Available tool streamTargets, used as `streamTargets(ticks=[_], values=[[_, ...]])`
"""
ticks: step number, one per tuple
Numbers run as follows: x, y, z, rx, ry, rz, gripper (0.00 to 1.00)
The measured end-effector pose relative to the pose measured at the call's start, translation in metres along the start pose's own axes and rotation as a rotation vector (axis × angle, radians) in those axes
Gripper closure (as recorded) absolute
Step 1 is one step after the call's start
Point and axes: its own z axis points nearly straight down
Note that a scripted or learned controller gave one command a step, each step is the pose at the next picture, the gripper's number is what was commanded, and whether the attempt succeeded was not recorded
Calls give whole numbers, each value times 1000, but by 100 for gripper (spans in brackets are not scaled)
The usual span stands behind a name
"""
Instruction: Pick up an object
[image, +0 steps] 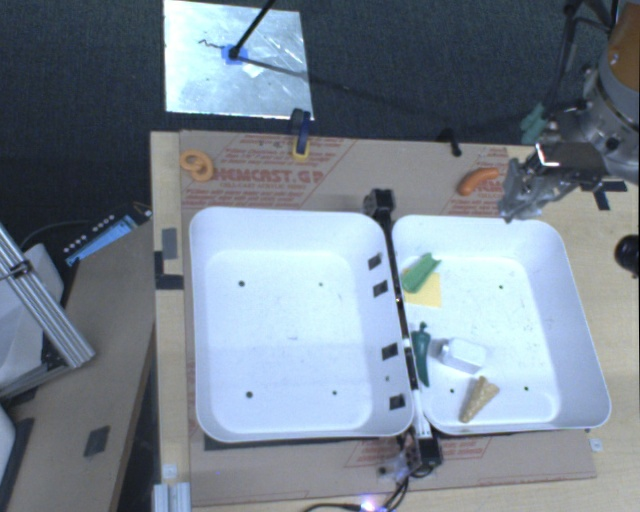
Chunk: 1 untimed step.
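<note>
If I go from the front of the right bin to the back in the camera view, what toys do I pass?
Tan cone-shaped piece → small white block → flat yellow square → light green leafy piece.

Bench (300, 165) bears two white bins (285, 320), orange sausage (478, 181), pretzel (196, 165).

Gripper (520, 200): we see it at the upper right, above the right bin's (575, 290) top edge.
Toys: we see them at that bin's left.

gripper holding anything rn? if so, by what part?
Nothing held. The gripper hangs above the right bin's far rim with nothing between its fingers; the green piece, yellow square and cone lie in the bin.
</note>
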Motion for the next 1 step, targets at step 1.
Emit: streamTargets(ticks=[1], values=[[41, -9, -9, 6, -1, 1, 100]])
